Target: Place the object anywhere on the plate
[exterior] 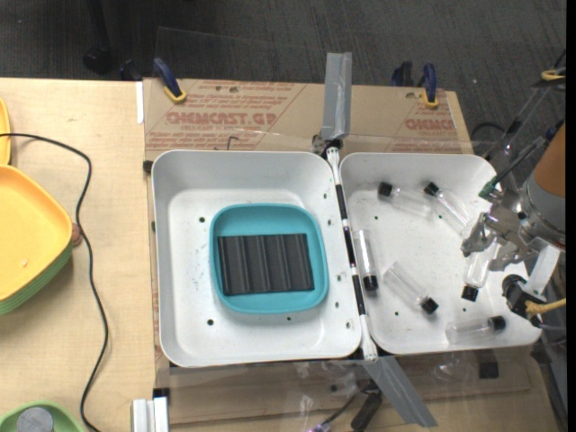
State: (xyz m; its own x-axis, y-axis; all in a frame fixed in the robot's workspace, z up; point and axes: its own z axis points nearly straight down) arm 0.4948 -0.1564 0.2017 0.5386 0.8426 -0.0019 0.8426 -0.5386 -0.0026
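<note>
Nearest the camera, a clear tube with a black cap (pixel 475 328) is seen lying in the near right corner of the right bin (pixel 423 165), and a few more like it are scattered around that bin: one along the left wall (pixel 364 261), one near the middle (pixel 410 291), two up at the far side (pixel 407 199) (pixel 447 202). The hand (pixel 486 252) is parked over the right side of that bin, and a tube (pixel 474 275) seems to be hanging upright right under it, black cap down. Whether it's actually gripped or the fingers are just loose can't be made out. Over in the left bin (pixel 171 241) the teal plate (pixel 268 258) is sat in the middle, with a dark ribbed insert. Yellow dishes (pixel 27 241) are stacked on the worktop (pixel 81 358) at far left
</note>
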